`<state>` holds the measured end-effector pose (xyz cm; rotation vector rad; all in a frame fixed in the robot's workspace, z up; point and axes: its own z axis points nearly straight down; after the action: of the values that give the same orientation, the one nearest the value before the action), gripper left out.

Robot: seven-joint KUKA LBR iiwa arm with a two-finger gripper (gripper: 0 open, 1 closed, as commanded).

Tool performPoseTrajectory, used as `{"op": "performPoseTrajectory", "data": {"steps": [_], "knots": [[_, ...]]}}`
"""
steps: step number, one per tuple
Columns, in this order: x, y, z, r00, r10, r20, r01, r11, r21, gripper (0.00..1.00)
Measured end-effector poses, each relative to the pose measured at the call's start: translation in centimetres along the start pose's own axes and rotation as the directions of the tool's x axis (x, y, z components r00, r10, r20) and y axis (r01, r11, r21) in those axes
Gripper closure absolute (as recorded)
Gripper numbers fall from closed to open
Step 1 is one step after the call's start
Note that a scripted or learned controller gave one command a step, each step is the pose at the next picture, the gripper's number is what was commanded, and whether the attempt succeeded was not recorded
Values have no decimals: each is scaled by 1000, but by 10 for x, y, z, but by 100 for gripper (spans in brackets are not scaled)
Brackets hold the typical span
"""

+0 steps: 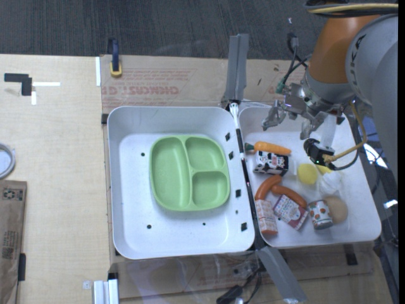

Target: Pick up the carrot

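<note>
The carrot [273, 148] is orange with a small green tip and lies flat near the back left of the right bin [361, 230]. My gripper [292, 124] hangs just above and behind it, slightly to its right. The fingers [274, 119] are spread apart, so the gripper is open with nothing between them. The grey arm with its orange band comes in from the upper right.
A black-and-white carton [271, 163] sits right in front of the carrot. A lemon [307, 173], a sausage [276, 185], red packets [290, 209], a bottle [266, 218] and a can [321, 214] crowd the right bin. The left bin holds a green divided plate [190, 173].
</note>
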<state>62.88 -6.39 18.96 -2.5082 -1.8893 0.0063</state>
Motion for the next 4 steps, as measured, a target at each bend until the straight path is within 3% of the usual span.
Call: {"op": "performPoseTrajectory", "data": {"steps": [1, 2, 3, 4], "knots": [[-26, 4, 87, 986, -165, -1, 165, 986, -3, 0], [-27, 5, 80, 987, -162, -2, 162, 987, 0, 100], [-50, -5, 37, 926, -377, 0, 377, 926, -2, 100], [-4, 33, -1, 898, -439, 0, 439, 898, -2, 100]]}}
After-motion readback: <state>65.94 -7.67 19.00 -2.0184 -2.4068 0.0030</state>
